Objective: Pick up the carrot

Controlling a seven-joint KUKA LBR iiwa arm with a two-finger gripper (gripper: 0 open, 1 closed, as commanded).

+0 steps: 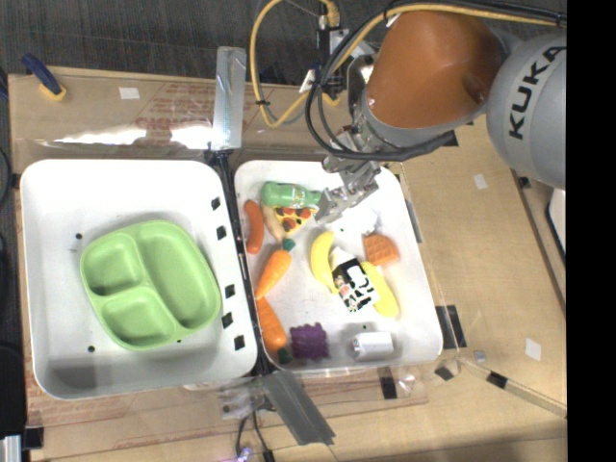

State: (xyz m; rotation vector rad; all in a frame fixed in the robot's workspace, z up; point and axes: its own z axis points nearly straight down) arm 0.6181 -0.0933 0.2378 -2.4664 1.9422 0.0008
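Several orange items crowd the right bin (416, 258), so a mistaken target is the main hazard. The carrot (273, 271) lies tilted below and left of the jaws (337, 200), near the bin's left wall; a sausage-like piece (253, 225) and a second orange piece (270, 328) flank it. Whether the jaws are wide or narrow cannot be told. A green bottle (289, 195) and a pizza-slice toy (290, 219), just beside the jaws, could be struck in descent.

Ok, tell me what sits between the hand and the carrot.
The hand is over the right bin's upper part. A pizza slice lies between it and the carrot; a banana lies just right of that line.
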